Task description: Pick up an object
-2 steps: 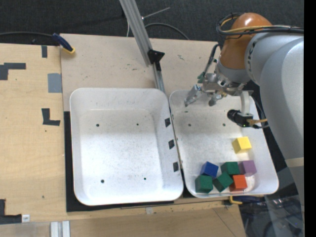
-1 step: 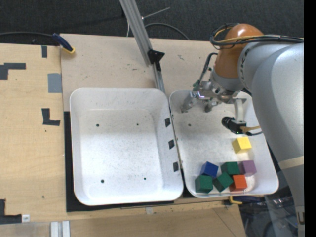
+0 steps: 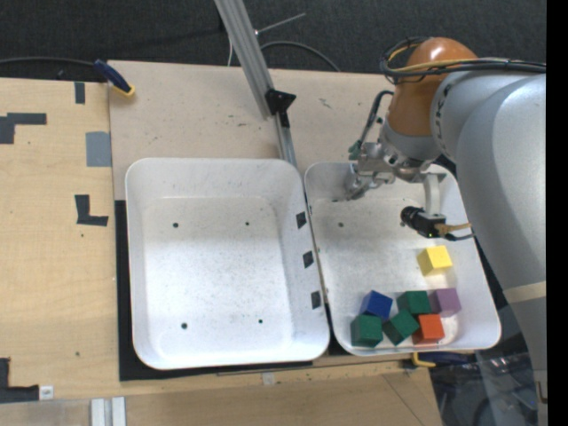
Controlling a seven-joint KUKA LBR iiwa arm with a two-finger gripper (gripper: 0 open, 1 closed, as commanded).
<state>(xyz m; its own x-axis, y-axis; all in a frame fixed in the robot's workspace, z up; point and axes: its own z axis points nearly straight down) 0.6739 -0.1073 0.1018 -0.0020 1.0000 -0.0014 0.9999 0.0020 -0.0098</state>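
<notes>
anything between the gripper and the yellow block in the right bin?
Camera view: mostly bare white floor of the right bin between the gripper and the yellow block. A small black part hangs near that line.

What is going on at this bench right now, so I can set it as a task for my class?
A grey robot arm reaches in over the right-hand bin, its claw near that bin's far left corner. The blocks are bunched at the bin's near edge: blue, three green, orange and purple, with a yellow block a little apart. The claw is well away from them all.
</notes>
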